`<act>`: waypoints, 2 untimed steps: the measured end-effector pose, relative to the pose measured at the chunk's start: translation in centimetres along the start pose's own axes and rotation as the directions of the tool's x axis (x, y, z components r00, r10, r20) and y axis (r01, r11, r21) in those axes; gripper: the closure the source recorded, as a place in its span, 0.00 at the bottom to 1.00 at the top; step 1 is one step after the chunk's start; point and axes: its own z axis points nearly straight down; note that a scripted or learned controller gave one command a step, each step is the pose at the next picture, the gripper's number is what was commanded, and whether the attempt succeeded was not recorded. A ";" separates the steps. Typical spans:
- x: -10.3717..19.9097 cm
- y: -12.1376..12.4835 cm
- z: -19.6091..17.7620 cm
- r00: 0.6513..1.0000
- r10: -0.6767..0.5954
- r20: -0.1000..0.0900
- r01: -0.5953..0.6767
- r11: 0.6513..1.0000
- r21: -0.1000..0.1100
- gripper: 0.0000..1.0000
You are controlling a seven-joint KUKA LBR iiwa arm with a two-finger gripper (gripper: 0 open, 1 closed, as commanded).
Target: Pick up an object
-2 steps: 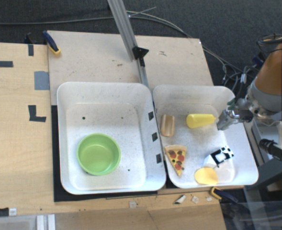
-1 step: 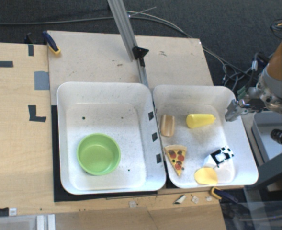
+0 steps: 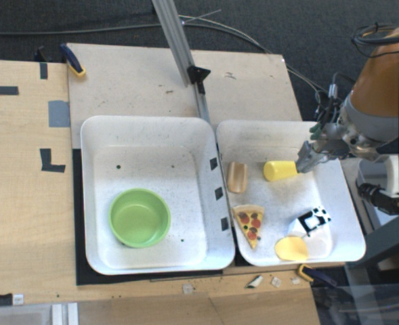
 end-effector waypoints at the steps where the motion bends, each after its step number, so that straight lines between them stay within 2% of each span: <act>1: 4.4 -0.8 0.8 1.000 0.001 0.001 -0.001 1.000 0.003 1.00; 2: 10.0 -1.8 0.8 1.000 0.000 0.000 0.000 1.000 0.006 1.00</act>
